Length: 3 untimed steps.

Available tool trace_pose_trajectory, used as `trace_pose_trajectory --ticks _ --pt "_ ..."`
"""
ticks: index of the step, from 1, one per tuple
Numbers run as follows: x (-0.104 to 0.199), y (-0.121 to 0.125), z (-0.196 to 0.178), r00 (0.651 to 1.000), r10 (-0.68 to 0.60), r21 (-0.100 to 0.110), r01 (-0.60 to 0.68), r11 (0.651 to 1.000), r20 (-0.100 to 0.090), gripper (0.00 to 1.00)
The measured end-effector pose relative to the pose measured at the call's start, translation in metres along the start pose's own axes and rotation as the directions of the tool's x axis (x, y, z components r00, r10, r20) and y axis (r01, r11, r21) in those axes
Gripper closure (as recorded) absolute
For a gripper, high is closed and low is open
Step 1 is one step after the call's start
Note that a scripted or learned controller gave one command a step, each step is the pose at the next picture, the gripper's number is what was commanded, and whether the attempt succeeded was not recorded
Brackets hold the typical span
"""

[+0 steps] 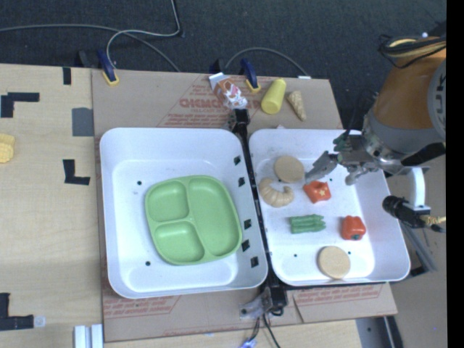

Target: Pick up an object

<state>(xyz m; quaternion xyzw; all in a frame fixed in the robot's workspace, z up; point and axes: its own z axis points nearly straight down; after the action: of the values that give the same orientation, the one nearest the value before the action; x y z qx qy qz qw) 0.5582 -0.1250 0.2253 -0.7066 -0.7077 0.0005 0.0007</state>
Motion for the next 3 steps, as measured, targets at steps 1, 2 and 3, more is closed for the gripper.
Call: trace_pose_trajectory --ticks 1,2,3 --pt "-0.005 0.027 0.122 1.000 0.000 -0.019 0.000 1.000 0.005 0.00" --pt "0.017 -0.070 0.136 1.000 0.004 -0.015 -0.004 1.000 0.005 0.00" --pt "0.001 -0.017 0.139 1.000 0.002 -0.006 -0.002 1.000 0.002 0.00"
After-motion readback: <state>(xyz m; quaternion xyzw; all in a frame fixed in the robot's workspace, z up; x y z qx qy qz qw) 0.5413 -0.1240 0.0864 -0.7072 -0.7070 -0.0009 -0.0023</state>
